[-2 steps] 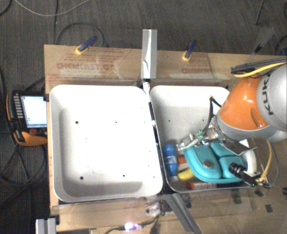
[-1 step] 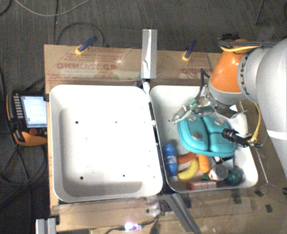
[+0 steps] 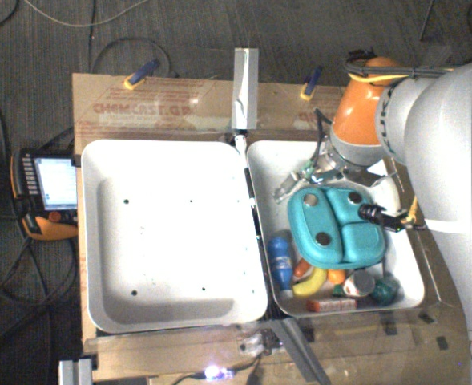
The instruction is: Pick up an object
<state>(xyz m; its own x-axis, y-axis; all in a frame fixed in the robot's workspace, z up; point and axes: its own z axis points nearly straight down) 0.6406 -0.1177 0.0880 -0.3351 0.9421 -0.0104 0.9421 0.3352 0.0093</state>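
Note:
My gripper [image 3: 336, 229] shows from above as a teal housing low inside the right bin [image 3: 261, 184], with the grey arm and its orange band [image 3: 357, 111] reaching in from the upper right. Several objects crowd the bin's near end beside and under the housing. They include a blue bottle [image 3: 280, 260], a yellow banana-shaped piece [image 3: 309, 282], a small orange item [image 3: 335, 277], a red marker [image 3: 332, 304], a grey cup [image 3: 361, 283] and a dark teal object [image 3: 386, 289]. The housing hides whatever lies directly beneath it.
The left bin [image 3: 171, 155] lies alongside, split from the right one by a shared rim. A metal post [image 3: 245, 87] stands at the back between them. A handheld screen [image 3: 47, 184] rests off the bench at left. Cables trail over the floor.

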